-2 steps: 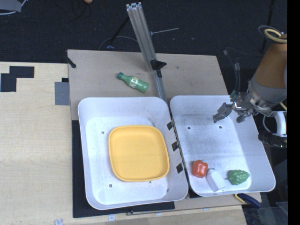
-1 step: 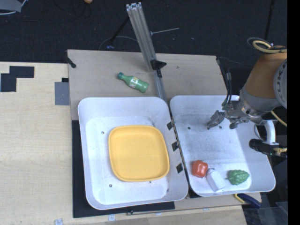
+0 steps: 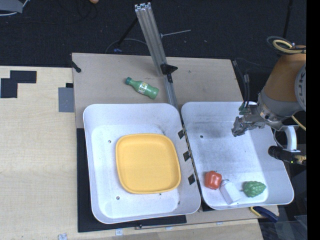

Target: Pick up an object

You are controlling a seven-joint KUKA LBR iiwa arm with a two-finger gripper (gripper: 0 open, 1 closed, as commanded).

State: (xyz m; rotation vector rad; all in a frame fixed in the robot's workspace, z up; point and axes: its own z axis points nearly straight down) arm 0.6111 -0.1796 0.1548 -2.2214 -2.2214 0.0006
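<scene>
In the right bin [image 3: 220, 134], near its front edge, lie a red pepper [image 3: 213, 180], a small white and grey object [image 3: 229, 192] and a green leafy toy vegetable [image 3: 254, 188]. My gripper [image 3: 241, 127] hangs over the bin's far right part, well behind those objects and apart from them. Nothing shows between its fingers. A yellow square plate [image 3: 148, 162] lies in the left bin [image 3: 100, 119].
A green bottle [image 3: 142, 87] lies on its side on the bench behind the left bin. A slanted metal rail [image 3: 156, 41] rises between the bins at the back. Black clips [image 3: 186, 154] sit along the divide between the bins.
</scene>
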